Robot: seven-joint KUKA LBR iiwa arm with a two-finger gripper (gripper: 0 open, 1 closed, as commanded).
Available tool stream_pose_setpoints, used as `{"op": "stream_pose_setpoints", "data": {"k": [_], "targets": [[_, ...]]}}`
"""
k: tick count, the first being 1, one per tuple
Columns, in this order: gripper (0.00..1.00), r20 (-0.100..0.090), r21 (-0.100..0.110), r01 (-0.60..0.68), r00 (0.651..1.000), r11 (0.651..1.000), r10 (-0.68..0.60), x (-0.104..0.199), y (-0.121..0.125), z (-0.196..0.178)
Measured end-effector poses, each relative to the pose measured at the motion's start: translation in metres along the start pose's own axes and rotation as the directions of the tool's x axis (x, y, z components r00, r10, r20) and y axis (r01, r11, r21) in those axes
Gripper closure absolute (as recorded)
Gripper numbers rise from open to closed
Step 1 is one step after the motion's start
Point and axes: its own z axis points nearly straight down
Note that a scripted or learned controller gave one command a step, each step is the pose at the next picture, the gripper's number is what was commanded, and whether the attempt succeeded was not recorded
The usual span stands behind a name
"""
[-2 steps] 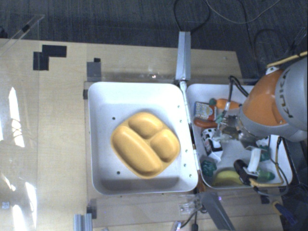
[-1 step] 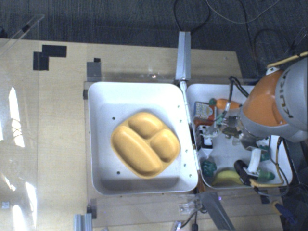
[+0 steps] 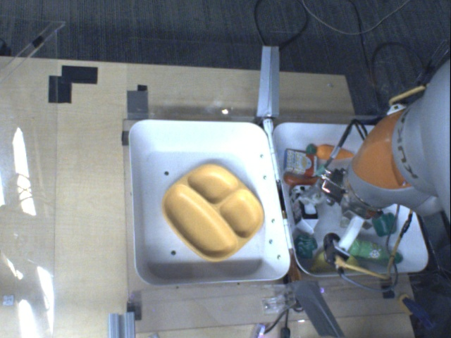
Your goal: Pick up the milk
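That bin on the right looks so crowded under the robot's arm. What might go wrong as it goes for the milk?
1. The right bin is packed tight, so the hand may close on a neighbour, such as the green bottle or the orange item, instead of the milk.
2. The small carton lies close to the bin wall, leaving little room to grip it.
3. The arm covers much of the bin, so things could get knocked about.

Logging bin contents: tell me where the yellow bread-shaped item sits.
The yellow bread-shaped item lies mid-floor in the left bin, left of the divider from the cluttered right bin.
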Motion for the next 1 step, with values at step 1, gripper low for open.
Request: {"op": "stream_pose_setpoints", "data": {"k": [1], "targets": [[1.00,-0.012,-0.021,0.011,1.000,1.000,-0.011,0.0068,0.0063,-0.0161]]}}
